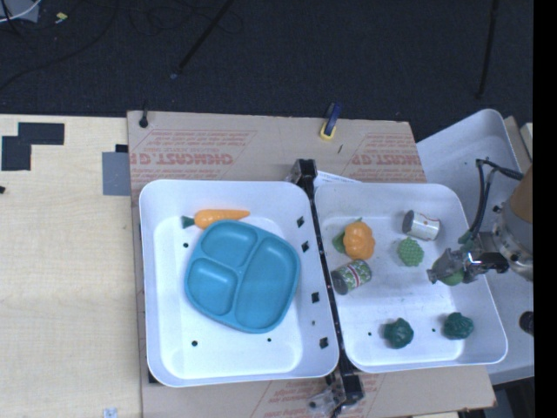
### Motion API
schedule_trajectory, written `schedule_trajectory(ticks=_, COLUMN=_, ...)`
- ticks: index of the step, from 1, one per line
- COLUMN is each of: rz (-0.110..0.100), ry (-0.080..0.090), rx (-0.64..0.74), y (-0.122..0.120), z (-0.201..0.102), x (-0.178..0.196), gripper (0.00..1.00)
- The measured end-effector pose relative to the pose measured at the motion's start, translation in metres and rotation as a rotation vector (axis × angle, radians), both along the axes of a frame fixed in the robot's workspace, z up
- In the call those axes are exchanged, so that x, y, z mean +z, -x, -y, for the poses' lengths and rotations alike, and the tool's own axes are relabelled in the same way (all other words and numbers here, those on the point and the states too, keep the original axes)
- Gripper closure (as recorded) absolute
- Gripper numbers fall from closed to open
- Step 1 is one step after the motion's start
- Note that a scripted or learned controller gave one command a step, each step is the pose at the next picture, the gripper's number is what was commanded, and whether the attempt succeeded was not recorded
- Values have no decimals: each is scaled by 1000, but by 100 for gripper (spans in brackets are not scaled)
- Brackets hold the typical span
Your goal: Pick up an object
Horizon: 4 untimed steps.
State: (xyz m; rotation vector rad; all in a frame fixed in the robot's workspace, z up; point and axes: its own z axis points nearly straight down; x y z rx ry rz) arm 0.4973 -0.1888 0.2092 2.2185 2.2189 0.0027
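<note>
- The jaws (449, 271) sit low at the right bin's (487, 351) right side, just right of a light green ball (410, 252).
- Whether they are spread or pressed together cannot be told.
- The arm (513, 233) reaches in over the bin's right rim.

evenly lit from above, bright on the two white bins (174, 364), near blown out on the rim just below the gripper (452, 268). soft, short shadows under the blue divided plate (242, 275) far to the gripper's left and under the small items just left of it. dim and nearly black across the floor well above the gripper, cables barely legible. mild glare on the silver can (422, 225) up and left of the gripper. low resolution, slightly soft throughout; gripper itself smeared and hard to read. no marked bending at the edges.
</note>
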Motion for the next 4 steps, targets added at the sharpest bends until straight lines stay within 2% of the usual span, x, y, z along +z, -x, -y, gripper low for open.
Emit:
schedule_trajectory(ticks=1, rz=-4, ry=-2, rx=1, y=0, z=1, x=19, gripper=100)
schedule_trajectory(ticks=2, rz=-7, ry=-4, rx=4, y=-3, z=-57, x=16, gripper=100)
schedule_trajectory(ticks=3, rz=-8, ry=-5, rx=5, y=9, z=-112, x=26, gripper=100)
schedule_trajectory(ticks=4, rz=-8, ry=-4, rx=5, y=8, z=-164, x=20, gripper=100)
